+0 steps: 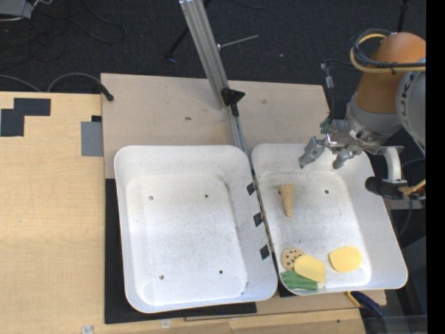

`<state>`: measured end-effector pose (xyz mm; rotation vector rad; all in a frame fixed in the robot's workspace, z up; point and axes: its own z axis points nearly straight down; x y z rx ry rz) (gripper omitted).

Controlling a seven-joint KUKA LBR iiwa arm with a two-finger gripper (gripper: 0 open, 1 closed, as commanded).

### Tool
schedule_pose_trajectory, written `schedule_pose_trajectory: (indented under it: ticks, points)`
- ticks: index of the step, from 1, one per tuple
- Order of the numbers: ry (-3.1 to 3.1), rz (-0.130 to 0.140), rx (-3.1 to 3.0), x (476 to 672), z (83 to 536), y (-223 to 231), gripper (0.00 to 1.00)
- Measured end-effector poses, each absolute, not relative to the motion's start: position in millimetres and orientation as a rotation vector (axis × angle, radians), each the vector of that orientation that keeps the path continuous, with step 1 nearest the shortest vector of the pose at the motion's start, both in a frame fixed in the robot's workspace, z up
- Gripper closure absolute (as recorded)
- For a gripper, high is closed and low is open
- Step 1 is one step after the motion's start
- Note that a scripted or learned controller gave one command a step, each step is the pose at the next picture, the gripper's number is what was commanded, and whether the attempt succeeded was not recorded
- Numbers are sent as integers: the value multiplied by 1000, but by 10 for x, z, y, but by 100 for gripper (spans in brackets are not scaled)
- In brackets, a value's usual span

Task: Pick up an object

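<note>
My gripper [325, 157] hangs over the far edge of the right bin [379, 218], its two grey fingers spread open with nothing between them. A tan ice-cream cone [287, 198] lies in the bin a little below and left of the gripper, point toward the front. At the bin's front lie a round yellow piece [345, 259], a yellow oval piece [310, 268], a spotted cookie [290, 257] and a green pod [300, 282].
The left bin [182, 228] sits beside the right one, with black clips [257, 218] along their shared edge. A slanted aluminium rail [211, 61] rises behind the bins. Wooden bench surface [49, 207] extends to the left.
</note>
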<state>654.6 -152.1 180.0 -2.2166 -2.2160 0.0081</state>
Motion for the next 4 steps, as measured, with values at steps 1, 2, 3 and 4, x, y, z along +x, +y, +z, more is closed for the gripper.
schedule_pose_trajectory:
  ticks: [1,2,3,4]
  points:
    - [-2218,8,-2213,6544,1155,-1472,0]
    - [-2221,2,-2219,6562,1301,-1481,100]
    - [-2225,-5,-2223,6594,1928,-1442,100]
    - [-2226,-4,-2223,6691,2431,-1491,100]
